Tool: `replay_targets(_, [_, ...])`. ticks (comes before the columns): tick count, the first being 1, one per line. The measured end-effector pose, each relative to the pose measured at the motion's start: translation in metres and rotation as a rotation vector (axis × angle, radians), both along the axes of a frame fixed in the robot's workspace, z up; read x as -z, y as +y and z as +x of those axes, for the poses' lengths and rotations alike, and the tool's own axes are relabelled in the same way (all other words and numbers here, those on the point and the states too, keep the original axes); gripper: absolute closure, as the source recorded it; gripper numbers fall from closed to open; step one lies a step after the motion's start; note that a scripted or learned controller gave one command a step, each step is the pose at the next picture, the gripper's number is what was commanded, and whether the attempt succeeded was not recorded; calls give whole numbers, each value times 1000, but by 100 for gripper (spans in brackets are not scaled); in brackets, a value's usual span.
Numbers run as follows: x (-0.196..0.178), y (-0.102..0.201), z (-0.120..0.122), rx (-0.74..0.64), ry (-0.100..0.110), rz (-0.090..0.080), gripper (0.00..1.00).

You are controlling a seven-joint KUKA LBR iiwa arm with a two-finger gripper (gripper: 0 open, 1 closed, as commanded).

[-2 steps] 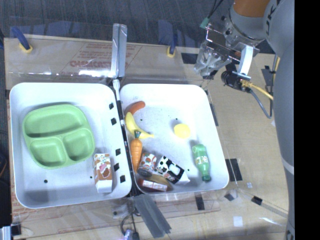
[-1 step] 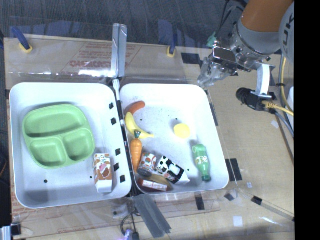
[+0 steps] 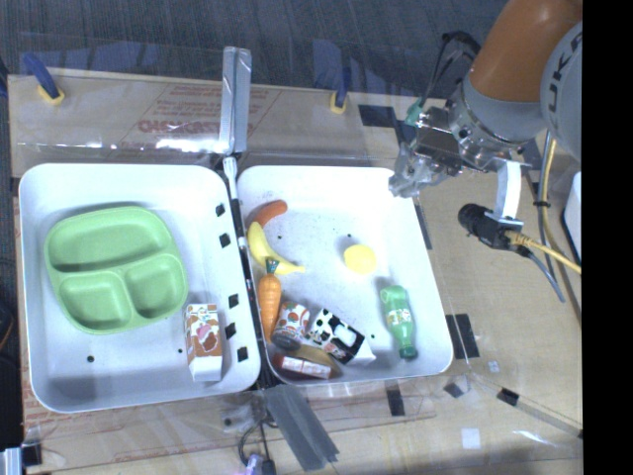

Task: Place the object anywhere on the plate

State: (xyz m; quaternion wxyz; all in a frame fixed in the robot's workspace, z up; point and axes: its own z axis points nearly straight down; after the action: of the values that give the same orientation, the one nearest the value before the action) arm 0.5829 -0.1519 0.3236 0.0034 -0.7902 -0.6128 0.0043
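A light green plate (image 3: 114,265) with three compartments lies in the left bin (image 3: 59,181). Beside its lower right corner stands a small milk carton (image 3: 203,340), off the plate. The right bin (image 3: 316,181) holds a yellow lemon (image 3: 359,257), a green bottle (image 3: 399,320), a banana (image 3: 265,250), a carrot (image 3: 269,303) and a reddish sausage (image 3: 267,211). My gripper (image 3: 407,178) hangs over the right bin's far right corner, apart from every object, and I see nothing in it.
Small cartons, one cow-patterned (image 3: 334,336), crowd the right bin's near edge with a dark bar (image 3: 302,366). A metal divider post (image 3: 235,97) rises between the bins at the back. Cables (image 3: 514,236) trail on the bench at the right.
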Motion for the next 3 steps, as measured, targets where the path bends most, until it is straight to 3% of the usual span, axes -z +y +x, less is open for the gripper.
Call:
replay_targets(2, [-9,-46,-37,92,-3,-1,100])
replay_targets(3, [-38,-39,-106,150,-2,0,100])
